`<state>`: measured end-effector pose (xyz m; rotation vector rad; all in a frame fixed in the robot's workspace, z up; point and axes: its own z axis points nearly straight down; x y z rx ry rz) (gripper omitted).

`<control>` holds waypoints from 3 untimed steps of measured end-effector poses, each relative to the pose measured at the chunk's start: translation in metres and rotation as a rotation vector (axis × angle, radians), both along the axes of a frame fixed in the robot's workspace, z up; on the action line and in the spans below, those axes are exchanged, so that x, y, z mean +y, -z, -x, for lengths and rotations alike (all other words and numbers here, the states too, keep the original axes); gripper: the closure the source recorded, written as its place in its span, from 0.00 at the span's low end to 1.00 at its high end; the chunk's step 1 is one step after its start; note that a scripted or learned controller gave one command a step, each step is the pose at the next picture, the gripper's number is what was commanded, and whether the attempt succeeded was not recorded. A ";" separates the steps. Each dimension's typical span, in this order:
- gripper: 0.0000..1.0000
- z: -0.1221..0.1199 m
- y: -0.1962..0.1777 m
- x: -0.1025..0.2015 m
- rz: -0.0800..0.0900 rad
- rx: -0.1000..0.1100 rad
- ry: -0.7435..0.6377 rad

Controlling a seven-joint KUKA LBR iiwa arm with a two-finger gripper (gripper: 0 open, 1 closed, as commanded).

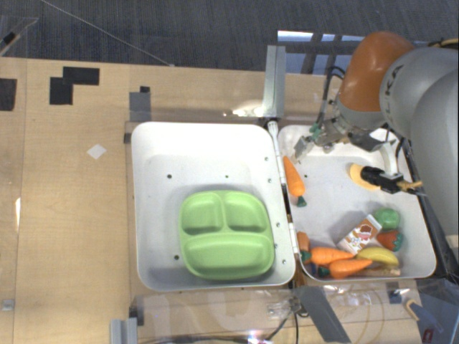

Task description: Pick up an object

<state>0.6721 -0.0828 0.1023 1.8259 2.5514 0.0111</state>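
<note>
My gripper [314,140] hangs over the far left corner of the right bin [326,192], with nothing seen held in it. An orange carrot [292,177] lies along that bin's left wall, just below and left of the gripper. A yellow oval object [360,173] rests near the bin's right side. Piled in the near right corner are two more carrots [331,255], a yellow banana [379,256], a small white and orange carton [361,236] and a green round item [387,217].
The left bin [165,156] holds a green divided plate [226,233] in its near half. A thin wall separates the two bins. The arm's grey body and orange band crowd the right bin's far right side.
</note>
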 end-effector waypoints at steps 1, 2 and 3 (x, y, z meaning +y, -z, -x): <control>0.00 0.059 0.011 -0.007 0.000 -0.006 0.194; 0.00 0.055 0.011 -0.006 0.009 -0.012 -0.244; 0.00 0.102 0.010 -0.021 0.008 -0.011 -0.263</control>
